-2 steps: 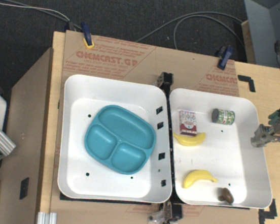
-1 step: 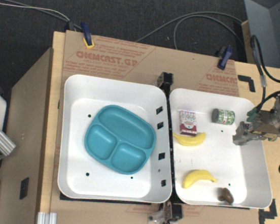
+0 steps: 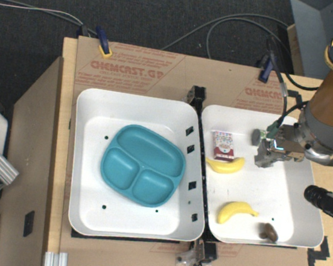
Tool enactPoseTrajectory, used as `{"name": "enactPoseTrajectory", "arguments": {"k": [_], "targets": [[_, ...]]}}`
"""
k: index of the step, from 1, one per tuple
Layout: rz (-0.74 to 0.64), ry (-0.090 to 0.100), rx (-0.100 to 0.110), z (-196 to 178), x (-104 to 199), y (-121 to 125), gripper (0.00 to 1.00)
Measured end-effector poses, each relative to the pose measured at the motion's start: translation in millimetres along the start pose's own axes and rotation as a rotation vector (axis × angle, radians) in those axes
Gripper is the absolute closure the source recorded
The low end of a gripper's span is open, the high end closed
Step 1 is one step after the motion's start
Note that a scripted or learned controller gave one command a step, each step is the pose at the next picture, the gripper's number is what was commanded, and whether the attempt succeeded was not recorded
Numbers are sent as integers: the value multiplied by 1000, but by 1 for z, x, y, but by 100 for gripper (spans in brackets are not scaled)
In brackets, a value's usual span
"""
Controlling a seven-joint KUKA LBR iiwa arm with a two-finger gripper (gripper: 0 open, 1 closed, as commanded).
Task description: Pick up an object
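Observation:
In the right bin (image 3: 279,202) lie two yellow bananas: one (image 3: 225,164) near the divider, the other (image 3: 234,212) closer to the front. A small red and white box (image 3: 222,145) rests just above the first banana. A small brown object (image 3: 269,233) sits at the bin's front right. My gripper (image 3: 266,153) hangs over the upper middle of the right bin, right of the box and the first banana, with nothing seen between its fingers.
The left bin (image 3: 88,149) holds a teal divided plate (image 3: 143,164). Black clips run along the divider (image 3: 197,164) between the bins. Cables lie behind the bench, and clamps grip the cardboard base at the back.

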State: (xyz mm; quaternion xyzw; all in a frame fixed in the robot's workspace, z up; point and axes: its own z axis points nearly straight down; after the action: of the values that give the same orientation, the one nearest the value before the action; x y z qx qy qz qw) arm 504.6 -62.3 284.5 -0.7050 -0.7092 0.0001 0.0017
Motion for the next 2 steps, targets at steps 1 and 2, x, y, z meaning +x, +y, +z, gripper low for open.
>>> {"name": "enactPoseTrajectory", "arguments": {"k": [1,2], "targets": [[1,0,1,14,43,2,100],[-1,1,0,16,94,-4,100]]}}
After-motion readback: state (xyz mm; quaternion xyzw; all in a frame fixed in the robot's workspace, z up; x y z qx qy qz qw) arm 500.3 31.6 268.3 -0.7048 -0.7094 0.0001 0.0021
